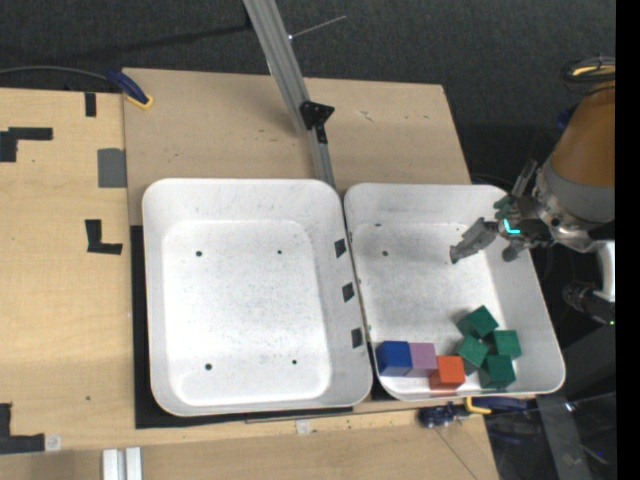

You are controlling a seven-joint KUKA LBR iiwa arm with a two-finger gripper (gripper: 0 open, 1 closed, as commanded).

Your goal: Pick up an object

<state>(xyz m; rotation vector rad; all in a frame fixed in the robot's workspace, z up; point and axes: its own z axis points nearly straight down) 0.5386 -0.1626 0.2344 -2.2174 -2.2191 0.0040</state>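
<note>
Two white bins (250, 193) are sitting side by side, the right one holding green blocks (487, 343) and smaller coloured cubes (422, 358) crowding its near corner, while the gripper (490, 238), fingers seemingly spread and carrying nothing, is hovering farther back, presumably lining up.

We see two white bins side by side on the bench: left bin (160, 268), right bin (400, 208). Arm (585, 158) reaches in from the right, gripper (490, 238) over the right bin's upper right part, holding nothing that we can see. Blocks cluster in the right bin's near corner: blue block (394, 357), purple block (423, 356) touching it, orange block (449, 370), and green blocks (488, 346) bunched just right of those. A metal pole (283, 53) slants above the bins.
</note>
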